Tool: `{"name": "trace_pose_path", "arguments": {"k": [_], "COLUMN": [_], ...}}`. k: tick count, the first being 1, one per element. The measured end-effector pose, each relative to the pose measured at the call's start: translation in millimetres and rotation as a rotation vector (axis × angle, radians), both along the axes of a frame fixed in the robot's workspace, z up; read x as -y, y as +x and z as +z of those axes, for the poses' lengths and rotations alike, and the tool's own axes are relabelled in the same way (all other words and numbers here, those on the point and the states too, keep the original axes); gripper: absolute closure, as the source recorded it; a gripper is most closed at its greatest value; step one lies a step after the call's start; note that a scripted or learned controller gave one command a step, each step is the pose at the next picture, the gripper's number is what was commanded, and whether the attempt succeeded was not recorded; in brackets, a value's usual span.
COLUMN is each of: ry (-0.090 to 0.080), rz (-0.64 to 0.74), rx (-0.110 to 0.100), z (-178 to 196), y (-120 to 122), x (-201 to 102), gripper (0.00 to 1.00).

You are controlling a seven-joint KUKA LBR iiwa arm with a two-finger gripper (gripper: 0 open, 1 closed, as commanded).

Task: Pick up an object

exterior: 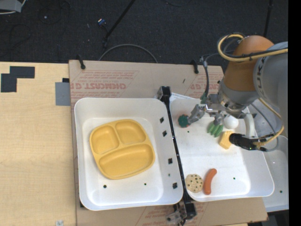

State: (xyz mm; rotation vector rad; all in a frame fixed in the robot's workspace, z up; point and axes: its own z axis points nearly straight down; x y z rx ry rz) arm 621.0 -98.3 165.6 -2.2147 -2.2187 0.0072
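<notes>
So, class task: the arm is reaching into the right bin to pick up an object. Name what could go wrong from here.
1. The gripper sits near the right bin's top edge, where a dark green piece, a light green item, a white ball and a yellow block crowd together; it may nudge neighbours or grab two.
2. The dark green piece looks small and round, so it could slip or roll away.

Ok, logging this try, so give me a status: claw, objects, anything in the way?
Claw low over right bin, nothing seen held. Dark green ball beside a fingertip. Green piece, yellow block crowd close by.
</notes>
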Motion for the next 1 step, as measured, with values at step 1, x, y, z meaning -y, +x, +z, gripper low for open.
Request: {"name": "trace_pose_path", "arguments": {"k": [1], "ry": [0.000], "rz": [-0.002], "rx": [-0.002], "z": [-53.4], "y": [-10.2], "x": [5.3], "gripper": [0.00]}}
